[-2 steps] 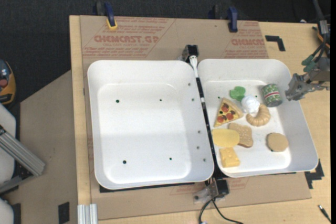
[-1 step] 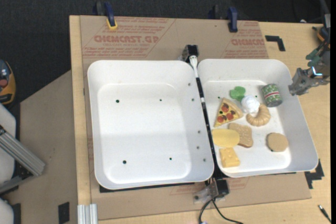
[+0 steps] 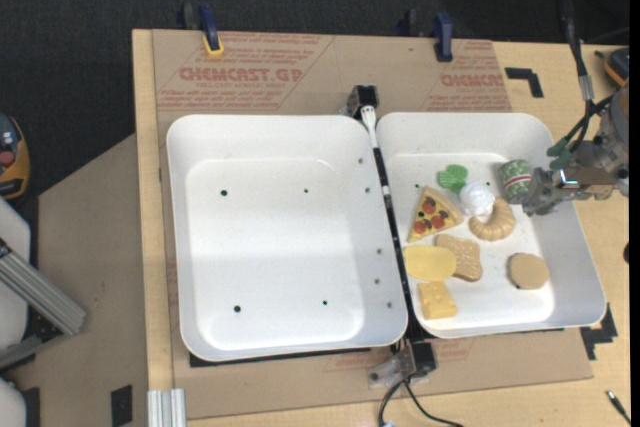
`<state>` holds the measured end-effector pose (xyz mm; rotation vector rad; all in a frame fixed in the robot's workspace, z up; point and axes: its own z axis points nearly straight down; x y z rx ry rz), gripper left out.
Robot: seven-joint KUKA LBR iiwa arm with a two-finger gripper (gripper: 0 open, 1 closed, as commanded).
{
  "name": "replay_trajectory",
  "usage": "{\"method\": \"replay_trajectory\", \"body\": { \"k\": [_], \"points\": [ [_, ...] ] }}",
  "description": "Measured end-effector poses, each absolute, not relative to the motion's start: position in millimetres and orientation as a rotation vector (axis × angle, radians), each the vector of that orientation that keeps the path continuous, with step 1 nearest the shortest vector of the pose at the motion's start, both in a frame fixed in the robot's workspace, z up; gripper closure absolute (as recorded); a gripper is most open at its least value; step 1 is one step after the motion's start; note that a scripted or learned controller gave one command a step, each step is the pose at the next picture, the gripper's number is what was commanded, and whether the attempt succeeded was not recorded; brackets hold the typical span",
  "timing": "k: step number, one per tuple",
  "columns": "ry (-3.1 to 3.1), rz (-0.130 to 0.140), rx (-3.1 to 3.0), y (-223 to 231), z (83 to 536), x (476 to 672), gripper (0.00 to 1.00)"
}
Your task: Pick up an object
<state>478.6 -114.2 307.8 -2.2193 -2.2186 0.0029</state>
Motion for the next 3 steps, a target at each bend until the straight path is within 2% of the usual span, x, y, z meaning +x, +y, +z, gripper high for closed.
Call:
{"method": "replay_trajectory", "body": {
  "k": [1,2,3],
  "points": [
    [-2.24,-0.024,-2.227,-62,498,480.4,1.0],
    [-2.214,0.011,-2.217,-66,383,478.5,1.0],
    [-2.225,-0.003,-2.223,-66,400,480.1,1.0]
  ]
}}
